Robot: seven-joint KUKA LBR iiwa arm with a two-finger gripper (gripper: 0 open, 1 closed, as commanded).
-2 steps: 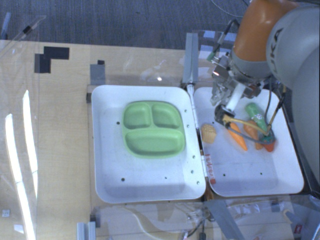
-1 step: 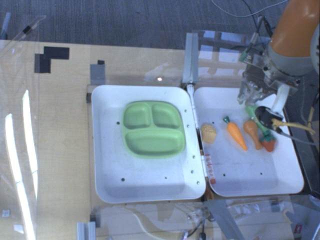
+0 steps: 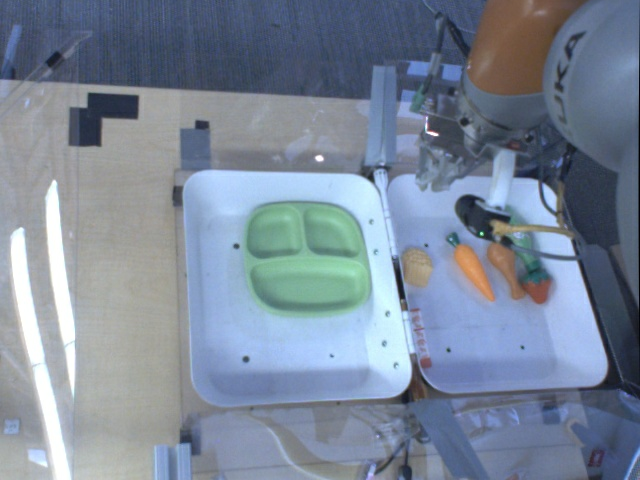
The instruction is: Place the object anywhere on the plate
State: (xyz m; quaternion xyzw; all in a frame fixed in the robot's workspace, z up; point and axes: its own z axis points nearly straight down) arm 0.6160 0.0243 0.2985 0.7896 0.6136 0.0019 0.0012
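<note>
A green divided plate (image 3: 305,258) lies in the middle of the left white bin (image 3: 215,358). In the right bin (image 3: 520,363) sit a small tan rounded object (image 3: 417,266) by the left wall, an orange carrot (image 3: 473,271), a second darker orange carrot (image 3: 506,269) and a small red piece with a green stem (image 3: 539,289). My gripper (image 3: 441,171) hangs over the far left corner of the right bin, above and behind the carrots, with nothing seen in it.
A metal divider (image 3: 396,268) runs between the two bins. The grey arm with its orange band (image 3: 520,28) fills the upper right. Wooden bench (image 3: 100,268) surrounds the bins.
</note>
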